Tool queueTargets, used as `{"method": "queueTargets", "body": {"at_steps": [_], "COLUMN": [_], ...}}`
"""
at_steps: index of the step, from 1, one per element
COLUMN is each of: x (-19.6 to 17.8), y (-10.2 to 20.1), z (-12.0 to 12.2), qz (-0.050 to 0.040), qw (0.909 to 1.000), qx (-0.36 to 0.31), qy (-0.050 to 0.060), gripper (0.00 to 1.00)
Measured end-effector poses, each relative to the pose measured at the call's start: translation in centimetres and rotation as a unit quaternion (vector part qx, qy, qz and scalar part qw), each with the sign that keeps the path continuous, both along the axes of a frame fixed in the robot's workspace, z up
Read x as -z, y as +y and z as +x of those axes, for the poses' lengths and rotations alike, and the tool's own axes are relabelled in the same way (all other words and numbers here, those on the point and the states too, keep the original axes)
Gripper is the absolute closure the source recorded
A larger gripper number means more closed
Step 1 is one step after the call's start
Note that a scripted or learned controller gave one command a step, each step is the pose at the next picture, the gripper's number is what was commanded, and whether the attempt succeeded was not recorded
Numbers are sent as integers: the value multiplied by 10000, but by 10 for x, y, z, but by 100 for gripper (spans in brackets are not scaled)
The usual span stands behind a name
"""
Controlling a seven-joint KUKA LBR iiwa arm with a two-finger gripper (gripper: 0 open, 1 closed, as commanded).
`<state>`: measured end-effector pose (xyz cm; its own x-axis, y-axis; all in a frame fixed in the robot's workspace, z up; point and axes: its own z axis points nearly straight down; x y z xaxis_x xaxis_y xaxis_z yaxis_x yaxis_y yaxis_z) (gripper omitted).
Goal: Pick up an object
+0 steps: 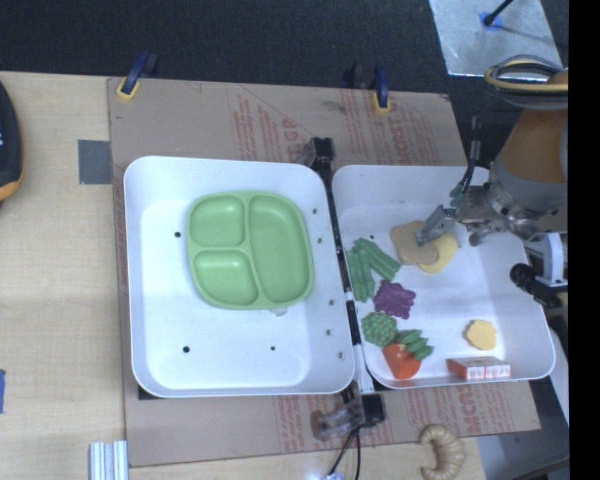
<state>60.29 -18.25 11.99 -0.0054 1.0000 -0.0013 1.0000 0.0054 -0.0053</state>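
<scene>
Red box [478, 370] sits at the right bin's [540, 353] near edge. Gripper [438, 227] (fingers: cannot tell whether spread or pressed) hangs at the tan slice [412, 240], yellow piece [437, 259] just at its 6 o'clock. Slice's long axis runs 10 to 4.

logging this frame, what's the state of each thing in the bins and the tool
green divided plate: upright in left bin, compartments bare
tool: low over the tan and yellow piece in right bin
green beans: lying loose
purple piece: lying loose
tomato: by front rim
red box: flat against front rim
</scene>
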Motion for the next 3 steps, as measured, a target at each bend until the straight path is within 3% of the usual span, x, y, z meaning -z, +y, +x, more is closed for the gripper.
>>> {"method": "queueTargets", "body": {"at_steps": [1, 2, 3], "x": [27, 25, 13], "y": [2, 11, -14], "z": [21, -27, 58], "qz": [1, -4, -13], "qw": [10000, 10000, 10000], "qx": [-2, 12, -13], "qy": [-29, -41, -62], "gripper": [0, 0, 0]}}
